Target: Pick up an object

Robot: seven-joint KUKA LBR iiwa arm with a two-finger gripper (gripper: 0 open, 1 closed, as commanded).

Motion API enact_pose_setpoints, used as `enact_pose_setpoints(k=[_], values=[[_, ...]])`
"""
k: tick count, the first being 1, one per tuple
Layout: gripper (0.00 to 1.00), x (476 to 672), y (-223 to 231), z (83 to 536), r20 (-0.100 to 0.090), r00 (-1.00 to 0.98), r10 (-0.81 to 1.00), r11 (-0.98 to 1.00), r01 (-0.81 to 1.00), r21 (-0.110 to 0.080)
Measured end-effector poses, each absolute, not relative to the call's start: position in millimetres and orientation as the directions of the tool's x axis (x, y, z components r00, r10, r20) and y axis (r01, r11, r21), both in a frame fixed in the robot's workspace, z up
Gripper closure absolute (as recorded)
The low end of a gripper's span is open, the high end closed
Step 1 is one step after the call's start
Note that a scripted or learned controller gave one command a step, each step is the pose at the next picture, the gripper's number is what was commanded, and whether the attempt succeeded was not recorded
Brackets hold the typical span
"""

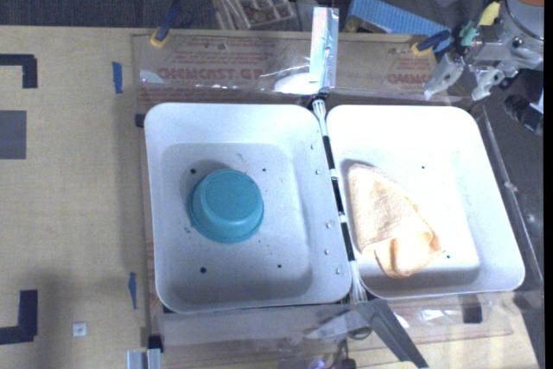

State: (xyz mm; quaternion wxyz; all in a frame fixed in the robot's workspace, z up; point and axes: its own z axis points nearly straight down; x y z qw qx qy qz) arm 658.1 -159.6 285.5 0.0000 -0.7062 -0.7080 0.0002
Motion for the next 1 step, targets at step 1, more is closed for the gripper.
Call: enact_pose_setpoints(k=[1], values=[[0.0,603.3,-140.2,166.3,-0.001,0.017,1.0,-0.017,1.0,0.001]])
